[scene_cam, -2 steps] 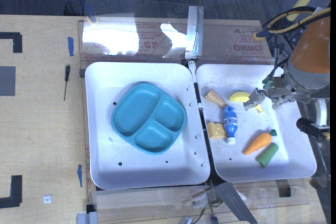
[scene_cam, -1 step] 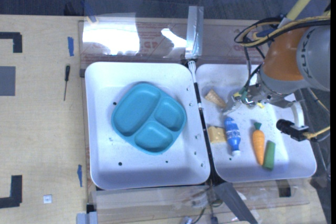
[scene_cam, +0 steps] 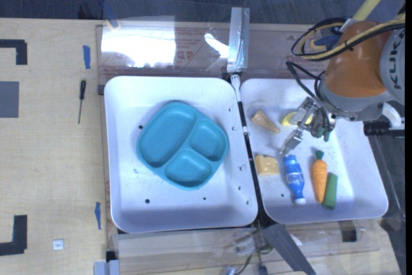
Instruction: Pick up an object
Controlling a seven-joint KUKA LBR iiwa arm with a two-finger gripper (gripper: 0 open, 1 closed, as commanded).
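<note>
Gripper [scene_cam: 297, 138] hovers mid right bin [scene_cam: 367, 203], fingers apart, holding nothing. Just beneath: a blue bottle [scene_cam: 294, 179], white-capped, lying flat.

Light falls bright and even from above on my counter [scene_cam: 45, 158]. The strongest glare sits on the clear sheet [scene_cam: 167, 42] behind the bins, a white smear across its left half. The left bin [scene_cam: 122, 196] shades bluish toward its near edge, and the right bin [scene_cam: 360, 199] does likewise. My arm [scene_cam: 360, 71] looks soft and slightly blurred. Small things cast short, faint shadows.
</note>
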